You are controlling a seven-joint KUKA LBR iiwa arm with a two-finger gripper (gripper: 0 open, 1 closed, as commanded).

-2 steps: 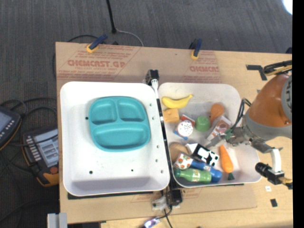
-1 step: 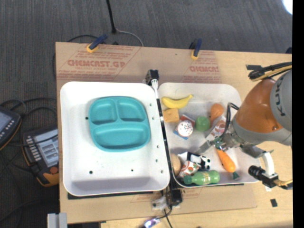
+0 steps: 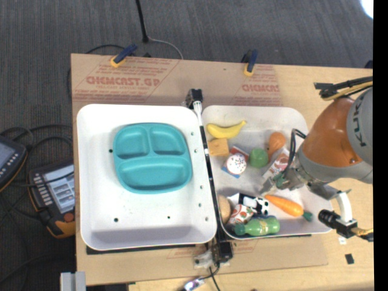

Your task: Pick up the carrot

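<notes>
Arm: the grey KUKA arm with its orange band (image 3: 332, 139) reaches in from the right and bends over the right-hand shallow white bin (image 3: 291, 115).
Gripper: the two-finger gripper (image 3: 277, 179) hangs low inside the right bin, just above and to the left of the carrot; whether it is released or clenched cannot be told from this angle, and nothing is seen between its tips.
Carrot: the orange toy carrot with a green stub end (image 3: 285, 205) lies flat on the floor of the right bin, near its front right corner, pointing left towards the black-and-white toy cow (image 3: 253, 203).
Near the carrot: a green plastic bottle-shaped toy (image 3: 260, 227) lies along the front wall just below it, touching or nearly touching the cow.
Other items in the right bin: a yellow plastic banana (image 3: 225, 128) by the back left, a tan block (image 3: 218, 147) under it, a white speckled ball (image 3: 236, 161), a green round fruit (image 3: 259, 157) and an orange round fruit (image 3: 276, 141) close beside the gripper.
Left bin: the other white bin (image 3: 97, 180) holds a teal plastic divided plate (image 3: 153, 157), lying flat in its middle.
Bench: a brown board (image 3: 121, 80) with two clamps at its far edge.
</notes>
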